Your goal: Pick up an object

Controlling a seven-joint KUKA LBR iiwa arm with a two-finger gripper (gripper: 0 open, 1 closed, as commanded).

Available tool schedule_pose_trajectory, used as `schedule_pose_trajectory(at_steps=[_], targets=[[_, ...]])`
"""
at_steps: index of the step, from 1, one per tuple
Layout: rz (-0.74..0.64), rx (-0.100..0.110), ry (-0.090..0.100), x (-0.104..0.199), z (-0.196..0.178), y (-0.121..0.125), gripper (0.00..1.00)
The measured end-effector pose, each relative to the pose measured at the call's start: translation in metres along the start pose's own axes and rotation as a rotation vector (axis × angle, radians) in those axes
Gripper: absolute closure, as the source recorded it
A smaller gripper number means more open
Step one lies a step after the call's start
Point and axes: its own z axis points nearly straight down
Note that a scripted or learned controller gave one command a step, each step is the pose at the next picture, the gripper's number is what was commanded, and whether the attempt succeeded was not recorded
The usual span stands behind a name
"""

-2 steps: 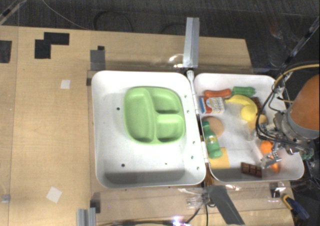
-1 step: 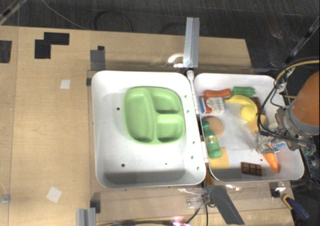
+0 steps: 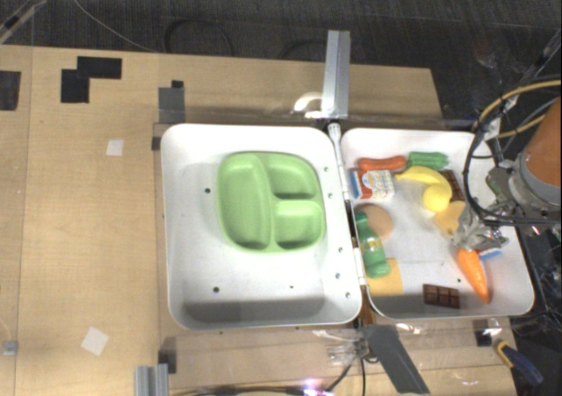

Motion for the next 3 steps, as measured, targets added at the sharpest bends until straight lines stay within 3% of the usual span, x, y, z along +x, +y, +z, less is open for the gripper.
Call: schedule_pose_trajectory(at_steps=[1, 2, 3], targets=[[0.001, -0.001, 0.001, 0.0, 0.001, 0.0, 0.0], [0.07, 0.006, -0.004, 0.023, 0.061, 0.011, 0.0], [-0.159, 0.009, -0.007, 0.025, 0.061, 0.013, 0.0]])
